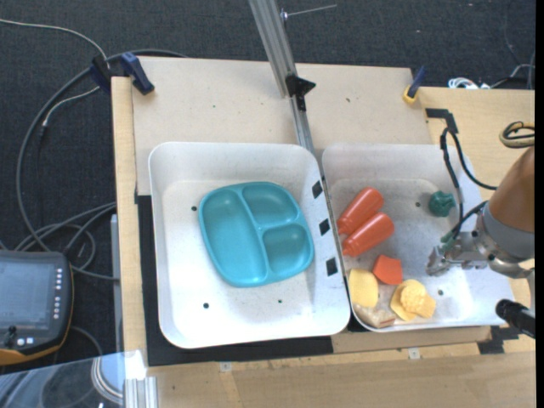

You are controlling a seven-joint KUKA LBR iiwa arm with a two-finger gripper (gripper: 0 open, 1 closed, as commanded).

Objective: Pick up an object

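Your right bin (476, 320) holds the pincer (449, 260) low over bare floor; I cannot tell its finger state. Just left of it lie two orange pieces (365, 223), long axes running up-right, side by side. Descend here and it likely grabs nothing. The green piece (441, 202) sits just above.

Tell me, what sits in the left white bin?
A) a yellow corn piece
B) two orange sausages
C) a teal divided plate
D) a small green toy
C: the teal divided plate lies alone in the left bin, while the food toys are all in the right bin.
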